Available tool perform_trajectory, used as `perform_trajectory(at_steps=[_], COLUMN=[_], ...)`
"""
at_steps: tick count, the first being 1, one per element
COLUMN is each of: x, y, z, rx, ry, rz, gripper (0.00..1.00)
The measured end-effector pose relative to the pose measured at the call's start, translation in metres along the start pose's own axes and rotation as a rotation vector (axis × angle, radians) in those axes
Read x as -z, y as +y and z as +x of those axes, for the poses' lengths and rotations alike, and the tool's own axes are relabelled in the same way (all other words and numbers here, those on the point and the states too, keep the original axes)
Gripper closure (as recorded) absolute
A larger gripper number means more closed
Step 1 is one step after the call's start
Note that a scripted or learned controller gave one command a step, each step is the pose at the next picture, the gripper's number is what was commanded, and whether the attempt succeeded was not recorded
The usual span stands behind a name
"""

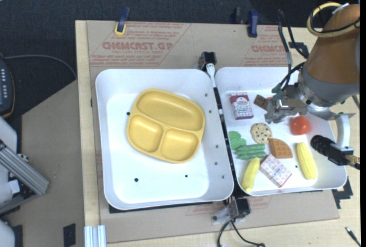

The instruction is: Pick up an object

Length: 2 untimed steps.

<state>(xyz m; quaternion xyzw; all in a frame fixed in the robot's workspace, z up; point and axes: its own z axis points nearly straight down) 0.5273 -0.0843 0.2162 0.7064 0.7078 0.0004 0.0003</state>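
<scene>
Foreground: pink packet (275,170), banana (250,174) and corn (306,160) in the right bin (224,81). My gripper (276,110) hovers near the cookie (261,132) and tomato (299,124); whether it is spread, I cannot tell. I would descend centred over one isolated item, clear of neighbours.
</scene>
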Motion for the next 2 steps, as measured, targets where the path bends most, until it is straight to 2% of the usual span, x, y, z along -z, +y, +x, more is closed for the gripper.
perform_trajectory(at_steps=[1,2], x=[0.0175,0.0184], y=[-0.0036,-0.0036], z=[-0.0122,-0.0074], rx=[-0.003,0.000], ry=[-0.001,0.000], rz=[-0.003,-0.002], gripper=[1.00,1.00])
